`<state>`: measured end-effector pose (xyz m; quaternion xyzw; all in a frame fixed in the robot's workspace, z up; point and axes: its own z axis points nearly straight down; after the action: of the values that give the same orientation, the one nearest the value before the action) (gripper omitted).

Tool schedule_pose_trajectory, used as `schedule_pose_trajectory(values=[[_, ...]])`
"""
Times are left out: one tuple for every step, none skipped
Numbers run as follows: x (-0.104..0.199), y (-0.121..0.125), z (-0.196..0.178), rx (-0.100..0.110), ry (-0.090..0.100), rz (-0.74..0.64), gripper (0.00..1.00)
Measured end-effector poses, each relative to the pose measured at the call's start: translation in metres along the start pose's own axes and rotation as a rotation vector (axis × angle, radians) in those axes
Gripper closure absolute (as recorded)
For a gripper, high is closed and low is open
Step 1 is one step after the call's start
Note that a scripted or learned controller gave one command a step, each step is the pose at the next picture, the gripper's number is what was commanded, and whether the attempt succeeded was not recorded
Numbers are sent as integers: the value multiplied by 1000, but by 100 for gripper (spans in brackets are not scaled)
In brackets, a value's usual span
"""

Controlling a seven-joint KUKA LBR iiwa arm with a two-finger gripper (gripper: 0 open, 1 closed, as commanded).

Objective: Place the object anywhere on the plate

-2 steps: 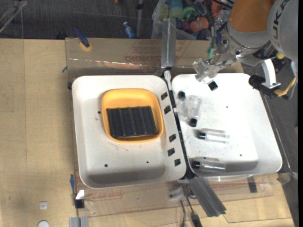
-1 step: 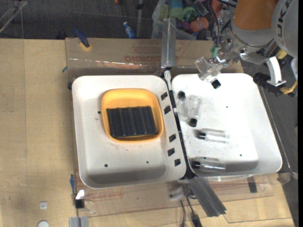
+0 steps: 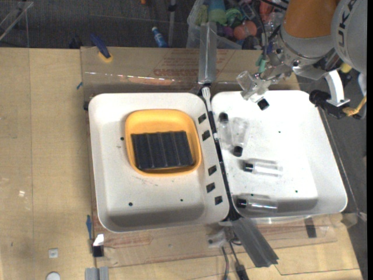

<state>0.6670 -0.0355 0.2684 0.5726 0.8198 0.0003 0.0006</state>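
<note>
The grey arm [image 3: 332, 16] enters at the upper right, its orange band [image 3: 309, 7] just above the wrist. The gripper [image 3: 254, 88] hangs down and left of the wrist, with pale, translucent fingers [image 3: 249, 86] pointing toward the lower left.

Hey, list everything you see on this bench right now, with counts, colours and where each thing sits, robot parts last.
Bins: two, white, side by side on the bench.
Plate: one, orange-yellow, in the left bin.
Ridged insert: one, black, lying on the plate.
Vials: about four, clear with black caps, along the right bin's left side.
Toy pile: colourful, behind the bins; count unclear.
Pincer: one, translucent, above the right bin's far edge.
Arm: one, grey with orange band, upper right.
</note>
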Motion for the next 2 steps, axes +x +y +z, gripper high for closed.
schedule_pose_trajectory(values=[[5,2,-8,-3,-2,-28,100],[-14,-5,-13,-3,-2,-55,100]])
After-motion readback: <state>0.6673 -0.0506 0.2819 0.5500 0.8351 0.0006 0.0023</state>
